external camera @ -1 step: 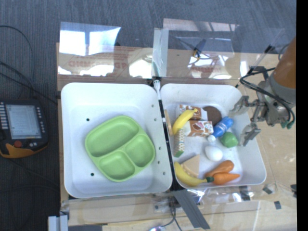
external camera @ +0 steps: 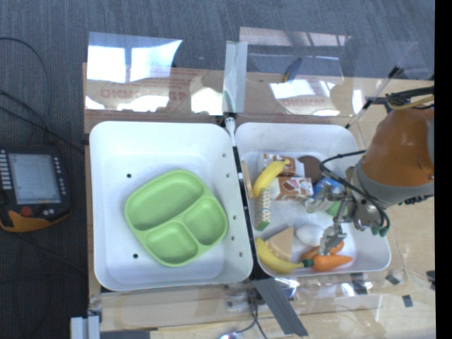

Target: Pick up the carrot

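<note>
The two-finger gripper (external camera: 332, 240), fingers parted and empty, hovers just above the small orange carrot (external camera: 330, 262), which lies lengthwise along the right white bin's (external camera: 379, 254) front edge.

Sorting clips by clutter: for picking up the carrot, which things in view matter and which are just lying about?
Belongs to the job:
- carrot, front of the right bin
- end effector, just above it

Lying about:
- two bananas
- snack packet
- green divided plate in the left bin
- handheld pendant off to the side
</note>
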Robot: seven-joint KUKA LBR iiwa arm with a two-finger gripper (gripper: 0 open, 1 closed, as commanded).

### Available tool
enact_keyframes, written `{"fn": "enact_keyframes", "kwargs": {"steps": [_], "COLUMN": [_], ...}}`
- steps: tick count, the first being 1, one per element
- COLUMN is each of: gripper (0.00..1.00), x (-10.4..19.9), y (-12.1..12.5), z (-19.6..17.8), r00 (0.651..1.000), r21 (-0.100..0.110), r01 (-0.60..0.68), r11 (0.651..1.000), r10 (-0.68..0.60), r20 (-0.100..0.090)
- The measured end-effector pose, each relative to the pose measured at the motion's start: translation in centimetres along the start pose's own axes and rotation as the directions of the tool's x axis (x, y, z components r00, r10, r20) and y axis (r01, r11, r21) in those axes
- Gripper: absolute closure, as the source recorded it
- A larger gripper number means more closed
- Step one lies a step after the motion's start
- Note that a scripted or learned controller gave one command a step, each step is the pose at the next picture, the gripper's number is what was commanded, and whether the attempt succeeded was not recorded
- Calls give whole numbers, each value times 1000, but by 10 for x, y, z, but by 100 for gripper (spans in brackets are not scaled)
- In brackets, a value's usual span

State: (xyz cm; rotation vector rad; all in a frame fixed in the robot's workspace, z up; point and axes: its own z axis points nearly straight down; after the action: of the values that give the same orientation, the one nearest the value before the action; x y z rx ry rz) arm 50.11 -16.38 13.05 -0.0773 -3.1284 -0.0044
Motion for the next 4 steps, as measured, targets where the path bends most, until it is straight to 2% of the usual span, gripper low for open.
{"fn": "enact_keyframes", "kwargs": {"steps": [1,2,3,4], "gripper": [0,100,100,100], "x": [13,11,8,8], "y": [41,42,-30,-10], "z": [40,31,38,-41], "r00": [977,977,998,998], "r21": [2,2,2,4], "r01": [-213,-211,-50,64], "r11": [977,977,999,998], "r10": [213,211,50,-64], "r20": [28,31,31,16]}}
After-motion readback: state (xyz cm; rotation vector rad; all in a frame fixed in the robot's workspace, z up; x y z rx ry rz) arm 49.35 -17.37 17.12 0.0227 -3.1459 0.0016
